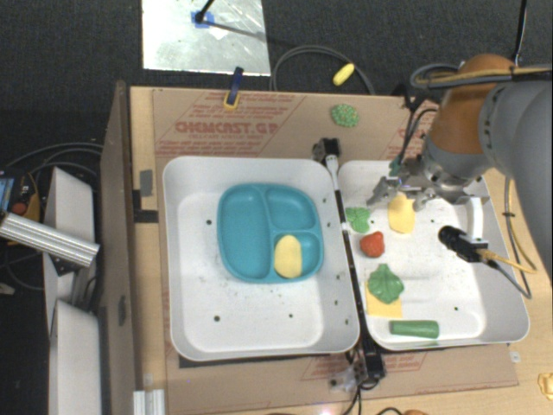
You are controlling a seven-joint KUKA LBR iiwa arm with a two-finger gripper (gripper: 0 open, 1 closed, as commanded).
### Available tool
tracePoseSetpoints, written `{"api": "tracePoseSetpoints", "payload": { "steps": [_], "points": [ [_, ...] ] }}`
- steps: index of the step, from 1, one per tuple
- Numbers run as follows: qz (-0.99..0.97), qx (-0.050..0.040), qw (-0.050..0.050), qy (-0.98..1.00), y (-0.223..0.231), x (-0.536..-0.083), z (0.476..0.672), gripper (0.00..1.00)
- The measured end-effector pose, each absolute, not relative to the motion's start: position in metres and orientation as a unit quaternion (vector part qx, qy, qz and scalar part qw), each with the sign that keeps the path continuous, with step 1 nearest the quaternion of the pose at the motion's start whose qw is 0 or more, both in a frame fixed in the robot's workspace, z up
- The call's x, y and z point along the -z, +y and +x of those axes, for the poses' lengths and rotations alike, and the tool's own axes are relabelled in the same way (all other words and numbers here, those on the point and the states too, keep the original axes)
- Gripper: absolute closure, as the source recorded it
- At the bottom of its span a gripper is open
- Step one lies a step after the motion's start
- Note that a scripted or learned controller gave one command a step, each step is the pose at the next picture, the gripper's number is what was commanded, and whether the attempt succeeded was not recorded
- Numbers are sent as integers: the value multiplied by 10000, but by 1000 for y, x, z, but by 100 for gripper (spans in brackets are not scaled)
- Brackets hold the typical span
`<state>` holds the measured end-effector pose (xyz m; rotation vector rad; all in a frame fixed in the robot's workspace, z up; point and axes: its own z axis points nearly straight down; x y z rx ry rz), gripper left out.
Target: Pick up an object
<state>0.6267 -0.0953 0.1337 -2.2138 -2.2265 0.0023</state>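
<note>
Ideally, the end effector (400,194), spreading wide around the pale yellow object (401,214) just below it, is descending squarely before closing, avoiding the red object (372,245) nearby.

Arm (497,119) cut off by right edge; its wrist hides far right corner of right bin (501,318). Hand (402,193) fingertips too small to tell apart above yellow piece (401,216). Yellow block (384,308) partly hidden under green leaf (385,283). Cardboard print blurred
</note>
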Motion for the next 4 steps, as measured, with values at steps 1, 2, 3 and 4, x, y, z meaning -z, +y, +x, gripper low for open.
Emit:
{"api": "tracePoseSetpoints", "payload": {
  "steps": [1, 2, 3, 4],
  "points": [
    [-7072, 9, -28, -7070, -157, -83, 664, 0],
    [-7082, -17, 19, -7060, -172, -84, 579, 0],
    [-7052, 48, -114, -7089, -207, -272, 638, 0],
    [-7037, -7, 41, -7104, -134, -166, 619, 0]
  ]
}}
